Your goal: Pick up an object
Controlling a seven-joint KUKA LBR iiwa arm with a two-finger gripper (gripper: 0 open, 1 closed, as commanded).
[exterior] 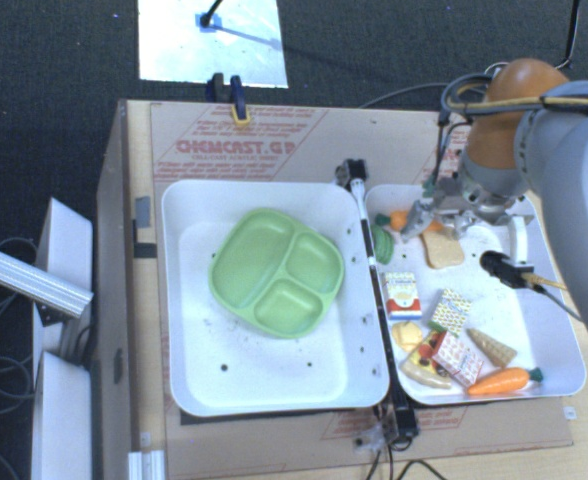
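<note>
My gripper [436,215] hangs low over the far end of the right bin [552,320], coming in from the right. Directly beneath it lies a tan toast slice [443,249]. A small orange piece [399,221] sits just left of the gripper, and a green piece [382,240] lies by the bin's left wall. Nearer the front are a red and white fries box [402,294], a checkered packet [451,310], a cone [492,346], a carrot [499,381] and a red patterned packet [456,357] beside yellow pieces [412,337].
The left bin [199,368] holds a green divided plate [277,271]. A raised divider [369,268] separates the two bins. The grey arm with its orange band [514,98] fills the upper right.
</note>
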